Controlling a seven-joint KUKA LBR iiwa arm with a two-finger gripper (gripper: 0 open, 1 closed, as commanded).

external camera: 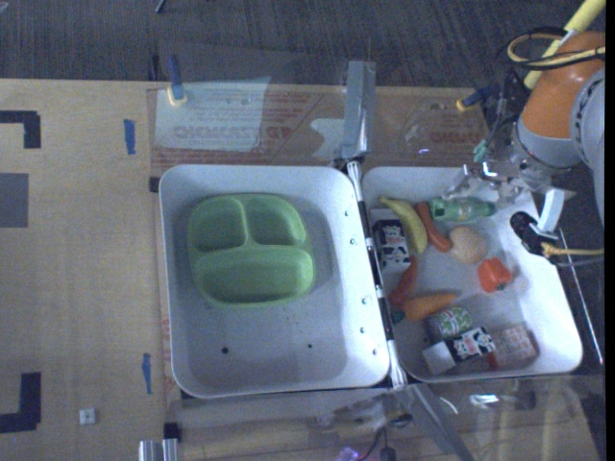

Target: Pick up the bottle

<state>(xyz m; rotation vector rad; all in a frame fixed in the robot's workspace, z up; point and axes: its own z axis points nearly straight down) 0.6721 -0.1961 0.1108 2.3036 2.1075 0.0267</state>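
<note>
You are looking down on two shallow white bins side by side. The gripper (490,176) hangs at the far edge of the right bin (567,339), just beside the bottle (461,208), a clear plastic one with a green label, lying on its side. Whether the fingers are spread or closed cannot be told. This looks like the approach step; next the fingers must straddle the bottle's rounded body. Close by lie a curved yellow banana (407,221) and a smooth tan ball (468,245). The left bin (183,353) bears a matte green divided plate (251,248)
</note>
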